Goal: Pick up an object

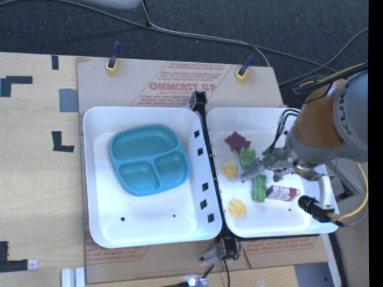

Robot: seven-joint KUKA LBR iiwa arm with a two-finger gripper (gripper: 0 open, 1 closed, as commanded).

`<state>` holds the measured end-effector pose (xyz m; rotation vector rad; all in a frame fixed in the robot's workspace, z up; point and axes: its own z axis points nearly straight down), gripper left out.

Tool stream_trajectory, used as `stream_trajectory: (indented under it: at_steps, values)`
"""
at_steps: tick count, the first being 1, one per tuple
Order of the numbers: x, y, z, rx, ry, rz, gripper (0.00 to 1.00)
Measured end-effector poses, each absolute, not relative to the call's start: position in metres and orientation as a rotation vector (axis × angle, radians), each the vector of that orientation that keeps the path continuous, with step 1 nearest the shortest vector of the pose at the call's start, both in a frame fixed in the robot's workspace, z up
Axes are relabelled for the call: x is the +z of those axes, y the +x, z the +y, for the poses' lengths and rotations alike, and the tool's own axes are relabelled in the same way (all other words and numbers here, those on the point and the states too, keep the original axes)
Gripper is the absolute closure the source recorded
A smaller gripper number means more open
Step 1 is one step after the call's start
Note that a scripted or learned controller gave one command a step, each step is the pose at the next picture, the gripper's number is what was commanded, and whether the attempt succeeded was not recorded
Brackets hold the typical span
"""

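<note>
The right bin (257, 117) holds several small items. A purple piece (237, 140) lies toward its back, with a green piece (246, 156) just in front of it. Two yellow pieces sit nearer the divider, one (229, 170) mid-bin and one (237, 207) at the front. A longer green piece (258, 189) lies beside a red-and-white item (283, 192). My gripper (256, 170) hangs low over the middle of this bin, between the two green pieces and right of the mid-bin yellow piece. Nothing can be seen held in it.
The left bin (96, 178) carries a blue divided plate (149, 159). A black divider strip (205, 166) runs between the bins. The arm's orange band (320, 121) and grey wrist overhang the right bin's right side. Cables trail at the right edge.
</note>
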<state>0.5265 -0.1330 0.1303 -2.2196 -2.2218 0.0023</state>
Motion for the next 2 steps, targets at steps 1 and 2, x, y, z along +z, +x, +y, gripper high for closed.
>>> stream_trajectory:
  at_steps: [1, 2]
  values:
    - [0.138, 0.526, -0.132, 0.004, -2.216, -2.221, 1.0]
    - [0.195, 0.519, -0.134, 0.001, -2.219, -2.222, 1.0]
